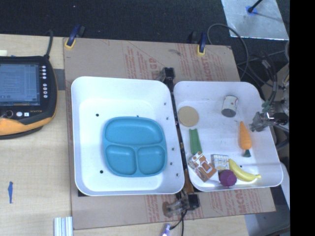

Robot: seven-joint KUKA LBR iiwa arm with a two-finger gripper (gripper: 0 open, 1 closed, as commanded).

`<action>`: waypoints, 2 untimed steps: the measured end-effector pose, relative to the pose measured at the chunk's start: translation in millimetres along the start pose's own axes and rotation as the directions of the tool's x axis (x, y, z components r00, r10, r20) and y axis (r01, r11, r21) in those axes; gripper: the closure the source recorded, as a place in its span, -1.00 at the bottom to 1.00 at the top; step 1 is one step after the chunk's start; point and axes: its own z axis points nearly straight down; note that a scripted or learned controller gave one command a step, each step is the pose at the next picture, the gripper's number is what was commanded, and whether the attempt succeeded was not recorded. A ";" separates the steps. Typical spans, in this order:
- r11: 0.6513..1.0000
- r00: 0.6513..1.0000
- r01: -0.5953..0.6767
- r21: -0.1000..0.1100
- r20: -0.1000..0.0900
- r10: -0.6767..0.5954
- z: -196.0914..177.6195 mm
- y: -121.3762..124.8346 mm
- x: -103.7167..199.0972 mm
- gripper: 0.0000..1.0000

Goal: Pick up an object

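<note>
At far left on the bench rests a teach pendant point(22, 96). Next, the left bin point(88, 97) holds a blue divided plate point(134, 145). Across in the right bin point(214, 90) lie a tan disc point(188, 116), green stick point(195, 141), small cartons point(202, 166), purple ball point(227, 177), banana point(243, 172), grey can point(229, 105) and carrot point(244, 135). By the bin's right rim hangs the gripper point(261, 122), holding nothing visible; its spread cannot be made out.
</note>
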 end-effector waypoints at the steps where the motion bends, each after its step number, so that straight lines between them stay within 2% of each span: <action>1: 1.000 1.000 0.002 0.002 0.000 -0.002 -4.8 -25.5 19.8 1.00; 2: 1.000 1.000 0.001 0.002 0.000 -0.001 -4.8 -25.6 19.7 -1.00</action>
